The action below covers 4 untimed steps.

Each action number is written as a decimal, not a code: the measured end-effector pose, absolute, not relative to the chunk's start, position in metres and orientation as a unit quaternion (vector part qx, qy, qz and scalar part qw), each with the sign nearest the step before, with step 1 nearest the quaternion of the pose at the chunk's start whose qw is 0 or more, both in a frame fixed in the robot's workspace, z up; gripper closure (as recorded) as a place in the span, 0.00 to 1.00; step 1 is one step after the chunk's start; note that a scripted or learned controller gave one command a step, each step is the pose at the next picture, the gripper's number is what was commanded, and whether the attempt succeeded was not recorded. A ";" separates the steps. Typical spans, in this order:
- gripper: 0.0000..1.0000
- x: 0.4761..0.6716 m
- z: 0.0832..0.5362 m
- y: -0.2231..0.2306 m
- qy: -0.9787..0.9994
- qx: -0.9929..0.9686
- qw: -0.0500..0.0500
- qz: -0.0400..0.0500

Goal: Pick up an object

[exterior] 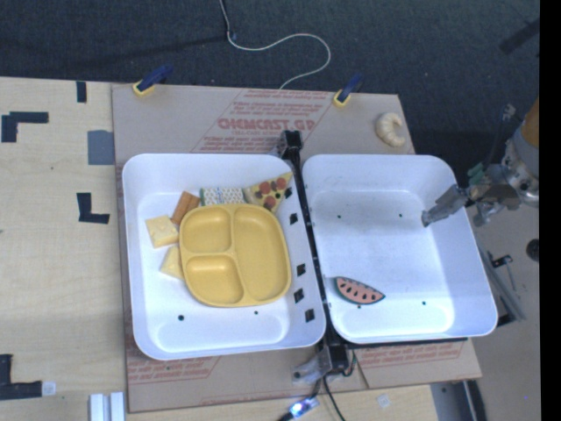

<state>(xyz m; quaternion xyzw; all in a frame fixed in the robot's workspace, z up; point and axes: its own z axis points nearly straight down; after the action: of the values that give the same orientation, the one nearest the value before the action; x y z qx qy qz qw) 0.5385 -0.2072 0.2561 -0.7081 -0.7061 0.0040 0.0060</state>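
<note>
Two white bins on cardboard; gripper at far right rim, nothing in it.

Left bin (140,235): yellow divided plate (235,254) lying flat, with cracker-like pieces (162,231) touching its left side and a pizza-slice toy (272,189) just above it. Right bin (456,279): watermelon slice (358,291) flat on the floor near the front-left corner, well apart from the gripper (438,210). A pale croissant-like item (392,129) sits on the cardboard behind the right bin. Jaw state: cannot tell.
</note>
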 end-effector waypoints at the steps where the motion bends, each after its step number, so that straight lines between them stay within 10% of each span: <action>1: 0.00 0.541 0.264 -0.207 -0.707 -0.707 0.001 0.000; 4: 0.00 0.540 0.084 -0.205 -0.708 -0.706 0.001 0.001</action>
<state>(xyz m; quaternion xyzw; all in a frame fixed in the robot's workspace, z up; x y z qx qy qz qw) 0.5399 -0.2046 0.0844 -0.7063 -0.7079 0.0012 0.0009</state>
